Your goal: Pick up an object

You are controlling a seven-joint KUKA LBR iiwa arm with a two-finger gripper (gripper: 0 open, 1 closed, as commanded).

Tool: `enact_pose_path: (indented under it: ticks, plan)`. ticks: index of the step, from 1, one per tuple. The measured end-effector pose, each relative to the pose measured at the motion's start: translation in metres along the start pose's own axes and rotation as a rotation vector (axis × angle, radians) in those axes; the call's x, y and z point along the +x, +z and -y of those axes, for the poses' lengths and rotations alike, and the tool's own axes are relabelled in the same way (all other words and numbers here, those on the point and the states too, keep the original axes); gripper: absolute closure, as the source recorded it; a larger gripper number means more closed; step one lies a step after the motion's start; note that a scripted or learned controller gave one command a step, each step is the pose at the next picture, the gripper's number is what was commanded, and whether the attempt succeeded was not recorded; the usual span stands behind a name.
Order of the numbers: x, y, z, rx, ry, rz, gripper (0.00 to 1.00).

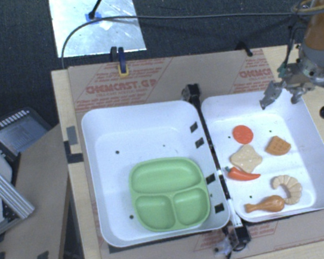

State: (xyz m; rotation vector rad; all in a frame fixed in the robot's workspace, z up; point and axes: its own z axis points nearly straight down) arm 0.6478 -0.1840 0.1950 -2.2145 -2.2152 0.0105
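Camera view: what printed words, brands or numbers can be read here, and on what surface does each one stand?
"CHEMCAST GP", red print on the brown paper-faced sheet under the two white bins, left of centre.
The same red print repeats at the sheet's right corner, too slanted and blurred to read surely.
Smaller red lines beneath each logo: too small to read.

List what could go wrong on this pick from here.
1. The bread touches the chili, so a grasp there may drag both.
2. The shrimp lies against the drumstick near the right bin wall, leaving little room.
3. The open gripper hangs over the far rim, away from the food.
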Motion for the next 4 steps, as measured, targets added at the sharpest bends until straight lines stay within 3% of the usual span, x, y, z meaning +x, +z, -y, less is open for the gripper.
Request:
enact_pose_path:
  ticks: [1,4]
  plan:
    - [0.001,-0.009,-0.003,-0.013,-0.003,0.002,0.00]
    - [0.002,0.111,-0.021,-0.012,-0.006,0.003,0.00]
